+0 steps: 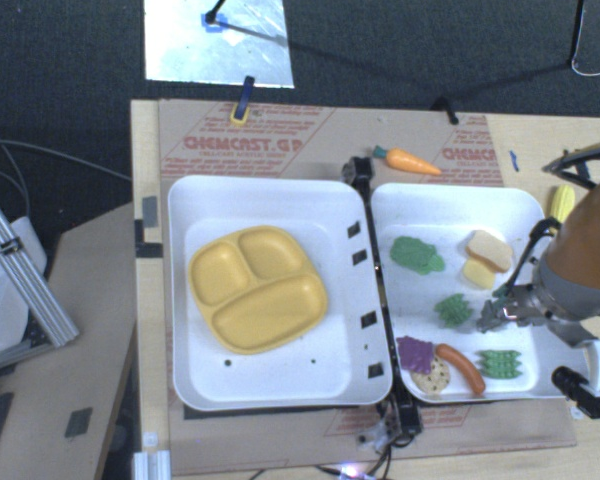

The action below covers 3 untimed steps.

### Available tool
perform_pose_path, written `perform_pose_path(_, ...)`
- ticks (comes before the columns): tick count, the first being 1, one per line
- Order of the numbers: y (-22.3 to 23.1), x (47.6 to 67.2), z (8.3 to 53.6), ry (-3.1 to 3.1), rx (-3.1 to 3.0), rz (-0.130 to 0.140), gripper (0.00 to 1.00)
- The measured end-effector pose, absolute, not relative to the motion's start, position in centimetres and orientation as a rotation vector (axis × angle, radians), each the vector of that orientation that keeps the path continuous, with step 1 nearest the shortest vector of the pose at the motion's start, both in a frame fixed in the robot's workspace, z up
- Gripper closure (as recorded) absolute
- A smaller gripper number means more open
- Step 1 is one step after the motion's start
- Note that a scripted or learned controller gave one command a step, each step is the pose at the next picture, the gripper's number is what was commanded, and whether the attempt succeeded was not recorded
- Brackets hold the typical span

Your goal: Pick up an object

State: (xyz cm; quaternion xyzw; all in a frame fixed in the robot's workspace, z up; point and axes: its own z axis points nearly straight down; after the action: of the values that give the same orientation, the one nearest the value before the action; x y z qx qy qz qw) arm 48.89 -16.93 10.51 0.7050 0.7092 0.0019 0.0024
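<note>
The right bin (450, 200) holds several toy foods: a green leafy piece (416, 255), a sandwich-like piece (486, 250) with a yellow block (477, 274) below it, a green broccoli (453, 310), a purple piece (415, 351), a cookie (433, 376), a red sausage (461, 368) and green pea pods (501, 364). My gripper (500, 311) hangs low over the bin's right part, just right of the broccoli and above the pea pods. Its fingertips are dark and small here, and nothing shows between them.
The left bin (190, 208) holds a yellow divided plate (258, 288). A toy carrot (410, 161) lies on the cardboard behind the bins. A yellow item (561, 204) sits beyond the right bin's far right corner. The arm's orange band (590, 243) fills the right edge.
</note>
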Motion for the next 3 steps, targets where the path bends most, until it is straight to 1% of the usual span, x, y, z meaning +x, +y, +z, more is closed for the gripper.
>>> perform_pose_path(3, -16.9, 49.2, 13.6, 2.227, 2.201, 0.014, 1.0)
